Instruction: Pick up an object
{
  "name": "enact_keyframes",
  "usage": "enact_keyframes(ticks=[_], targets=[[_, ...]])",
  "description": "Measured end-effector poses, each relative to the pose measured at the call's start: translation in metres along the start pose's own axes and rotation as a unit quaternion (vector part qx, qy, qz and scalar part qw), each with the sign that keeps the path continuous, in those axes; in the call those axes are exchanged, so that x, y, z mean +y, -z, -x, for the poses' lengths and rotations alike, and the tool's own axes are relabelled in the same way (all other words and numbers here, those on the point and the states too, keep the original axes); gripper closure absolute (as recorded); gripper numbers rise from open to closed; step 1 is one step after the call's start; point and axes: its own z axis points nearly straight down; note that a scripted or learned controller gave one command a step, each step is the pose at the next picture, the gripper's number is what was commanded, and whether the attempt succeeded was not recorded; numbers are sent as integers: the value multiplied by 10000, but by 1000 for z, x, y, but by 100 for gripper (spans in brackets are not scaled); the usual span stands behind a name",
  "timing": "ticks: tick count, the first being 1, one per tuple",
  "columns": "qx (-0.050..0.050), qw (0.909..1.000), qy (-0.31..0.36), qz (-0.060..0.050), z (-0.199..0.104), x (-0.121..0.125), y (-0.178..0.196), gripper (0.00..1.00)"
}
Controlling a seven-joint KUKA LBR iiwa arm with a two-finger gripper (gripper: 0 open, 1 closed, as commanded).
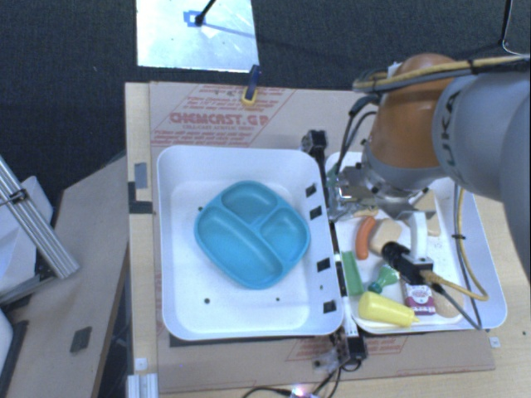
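Red print "CHEMCAST GP" on cardboard sheet (220, 118) | blue tray (251, 233) in left bin (178, 305) | end effector (358, 196) grip: cannot tell

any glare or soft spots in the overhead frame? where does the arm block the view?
Camera view: bright glare washes out the shiny panel at the top; the blue divided plate in the left bin is evenly lit, its ridges a little soft; the arm hangs over the right bin, blocking its upper part; small items like the yellow cone look slightly soft.
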Motion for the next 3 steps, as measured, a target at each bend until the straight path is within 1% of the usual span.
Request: enact_keyframes(ticks=[1,2,3], targets=[[0,10000,-21,0,2,-6,11,100],[-6,10000,-16,-7,1,-1,3,100],[-2,10000,-34,-1,9,3,6,100]])
